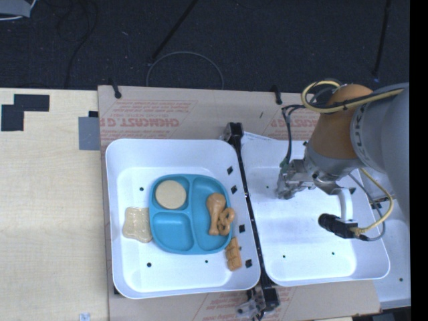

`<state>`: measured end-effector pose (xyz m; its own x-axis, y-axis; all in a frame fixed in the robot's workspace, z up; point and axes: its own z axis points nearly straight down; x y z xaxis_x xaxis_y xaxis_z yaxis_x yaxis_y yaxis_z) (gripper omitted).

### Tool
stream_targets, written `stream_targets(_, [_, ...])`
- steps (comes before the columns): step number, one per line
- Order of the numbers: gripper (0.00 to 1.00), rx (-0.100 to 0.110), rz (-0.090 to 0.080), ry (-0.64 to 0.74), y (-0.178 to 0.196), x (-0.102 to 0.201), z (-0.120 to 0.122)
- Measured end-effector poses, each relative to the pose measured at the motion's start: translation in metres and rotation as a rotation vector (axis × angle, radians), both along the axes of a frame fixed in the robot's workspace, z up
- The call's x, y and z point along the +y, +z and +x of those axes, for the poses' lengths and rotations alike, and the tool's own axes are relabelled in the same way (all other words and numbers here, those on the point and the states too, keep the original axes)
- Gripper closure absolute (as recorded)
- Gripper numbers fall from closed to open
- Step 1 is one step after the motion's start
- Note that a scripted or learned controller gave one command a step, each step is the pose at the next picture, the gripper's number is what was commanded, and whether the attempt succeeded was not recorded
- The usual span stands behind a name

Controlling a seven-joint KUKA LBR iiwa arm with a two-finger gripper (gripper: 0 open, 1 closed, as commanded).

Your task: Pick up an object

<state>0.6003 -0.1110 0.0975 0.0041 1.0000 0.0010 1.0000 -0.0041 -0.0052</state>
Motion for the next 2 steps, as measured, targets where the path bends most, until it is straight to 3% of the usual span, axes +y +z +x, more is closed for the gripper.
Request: stream_targets(2, [1.00,-0.008,-0.001,0.005,0.104,0.012,-0.003])
